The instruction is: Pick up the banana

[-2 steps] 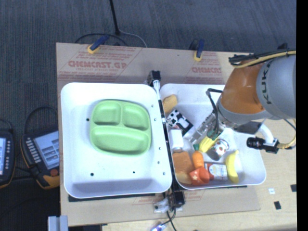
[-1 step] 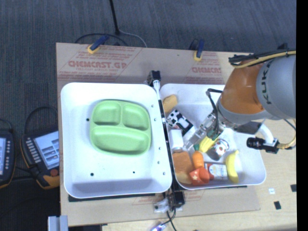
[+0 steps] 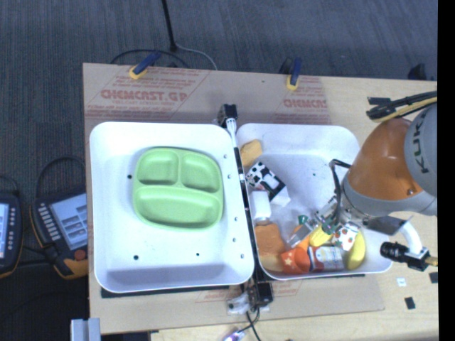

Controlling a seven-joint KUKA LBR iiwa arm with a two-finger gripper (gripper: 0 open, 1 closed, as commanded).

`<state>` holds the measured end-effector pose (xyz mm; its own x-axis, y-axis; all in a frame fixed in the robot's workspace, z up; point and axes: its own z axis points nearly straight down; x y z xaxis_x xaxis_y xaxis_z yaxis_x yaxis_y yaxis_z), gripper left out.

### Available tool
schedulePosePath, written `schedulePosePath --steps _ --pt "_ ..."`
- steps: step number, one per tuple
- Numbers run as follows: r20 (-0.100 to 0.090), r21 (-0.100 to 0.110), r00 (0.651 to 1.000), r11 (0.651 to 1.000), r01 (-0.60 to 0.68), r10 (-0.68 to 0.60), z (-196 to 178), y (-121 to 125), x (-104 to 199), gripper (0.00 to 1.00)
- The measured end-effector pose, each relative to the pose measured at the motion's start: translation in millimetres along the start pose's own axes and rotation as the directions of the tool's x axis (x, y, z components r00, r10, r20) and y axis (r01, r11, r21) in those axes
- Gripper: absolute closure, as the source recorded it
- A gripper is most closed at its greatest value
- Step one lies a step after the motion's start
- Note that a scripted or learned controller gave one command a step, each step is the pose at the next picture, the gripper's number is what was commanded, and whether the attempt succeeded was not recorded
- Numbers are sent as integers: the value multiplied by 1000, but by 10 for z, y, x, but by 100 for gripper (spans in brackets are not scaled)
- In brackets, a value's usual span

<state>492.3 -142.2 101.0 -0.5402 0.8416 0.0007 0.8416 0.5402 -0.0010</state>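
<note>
1. The brown cardboard-covered worktop (image 3: pixel 284 98) carries everything, with red printed lettering along its far edge and two clamps, one blue and yellow (image 3: pixel 144 65), one yellow (image 3: pixel 293 77), gripping that edge.
2. The left shallow white plastic bin (image 3: pixel 106 190) takes up the left half of the worktop and touches its neighbour along a shared middle rim.
3. The right shallow white plastic bin (image 3: pixel 313 137) sits just beside it; my arm reaches over its right side.
4. My grey arm with the orange band (image 3: pixel 384 165) covers the right bin's right wall and hangs above its near right corner.
5. The light green three-compartment plastic tray (image 3: pixel 179 188) lies flat in the middle of the left bin.
6. My end effector (image 3: pixel 328 222) points down into the clutter at the near right of the right bin; I cannot tell how its tips stand, as wires and small things crowd around it.
7. The yellow banana (image 3: pixel 357 251) lies against the near right corner of the right bin, just beside my end effector, partly under a small white and red packet (image 3: pixel 328 256).
8. A black and white patterned block (image 3: pixel 264 178) lies nearer the middle rim, with a tan bread-like piece (image 3: pixel 250 150) beyond it.
9. An orange rounded thing (image 3: pixel 269 240) and a red-orange one (image 3: pixel 295 261) lie along the bin's near wall, left of the banana.
</note>
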Motion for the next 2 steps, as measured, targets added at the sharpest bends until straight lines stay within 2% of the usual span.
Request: schedulePosePath --steps 1,2 --pt "7 -1 907 907 420 -420 129 268 -71 0" --pt "16 -6 908 908 418 -418 16 292 -85 100"
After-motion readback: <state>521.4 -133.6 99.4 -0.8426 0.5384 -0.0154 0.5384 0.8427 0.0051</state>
